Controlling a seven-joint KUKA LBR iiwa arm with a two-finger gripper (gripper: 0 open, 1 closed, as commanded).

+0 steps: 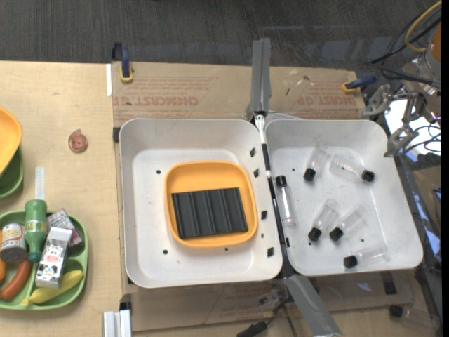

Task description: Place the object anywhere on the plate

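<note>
So from the overhead camera, the orange plate (pixel 210 203) sits in the left bin (pixel 140 258) with a dark ribbed block (pixel 210 213) already lying on it, long side running left-right. The right bin (pixel 400 251) has a scatter of clear vials with black caps (pixel 323 220), some lying at angles. The arm's gripper (pixel 398 118) is parked up at the far right corner, well away from the vials and farther still from the plate. Can't tell how its tip is set or if it's got anything.

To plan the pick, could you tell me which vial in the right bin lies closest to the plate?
The vial along the right bin's left wall, by the divider. Long and thin, it lies nearest the plate; the other vials lie farther right.
</note>
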